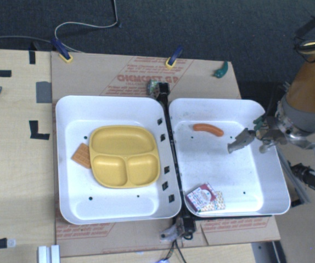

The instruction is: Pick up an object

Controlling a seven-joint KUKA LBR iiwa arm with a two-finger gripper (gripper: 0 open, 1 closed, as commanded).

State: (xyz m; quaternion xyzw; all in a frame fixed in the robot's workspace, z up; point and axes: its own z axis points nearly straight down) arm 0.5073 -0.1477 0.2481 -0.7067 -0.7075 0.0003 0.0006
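The arm reached in from the right, its gripper (252, 137) hanging over the right edge of the right bin (267, 201). One dark finger (240, 142) pointed down and left into the bin; whether the gripper was released or clenched I could not tell from where I stood, and nothing showed between its tips.

The nearest thing to take was the small orange sausage (208, 129), lying on the bin floor near the back wall, just left of the gripper and apart from it. A printed packet (204, 197) sat at the front left corner, well apart.

To do this well, I judged, the gripper should slide left until it stood squarely above the sausage, turn so it closed across the narrow width, then come straight down, minding the back wall.

The left bin (69, 201) held a yellow divided plate (125, 155) with a cracker (82, 156) tucked at its left edge.
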